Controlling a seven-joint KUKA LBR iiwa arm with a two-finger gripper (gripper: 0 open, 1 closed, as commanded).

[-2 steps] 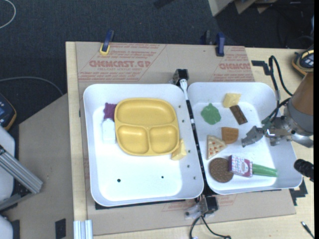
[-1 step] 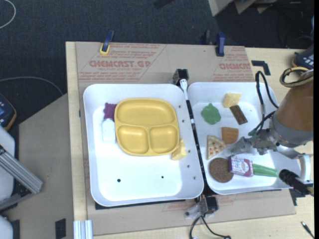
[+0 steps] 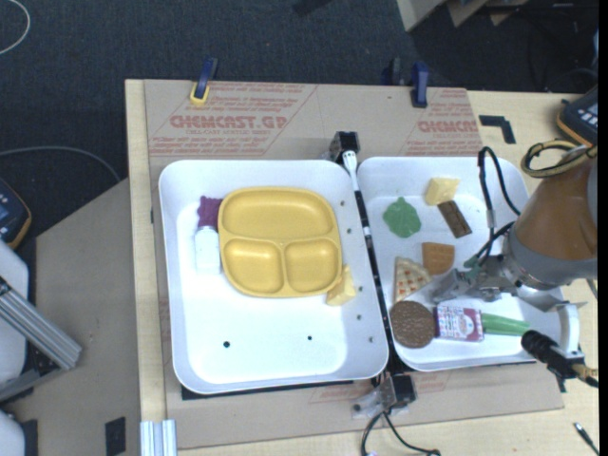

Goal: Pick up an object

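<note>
A yellow tray (image 3: 280, 238) fills the left bin (image 3: 180, 283), leaving the small food toys loose in the right bin (image 3: 380, 183), within the arm's reach. The arm (image 3: 560, 226) enters from 3 o'clock, wrist bent low, gripper (image 3: 463, 288) over the bottle (image 3: 470, 325) beside the brown disc (image 3: 412, 322) (finger state: cannot tell). Cracker (image 3: 438, 256) and pizza slice (image 3: 409, 277) lie at its 10 o'clock.
</note>
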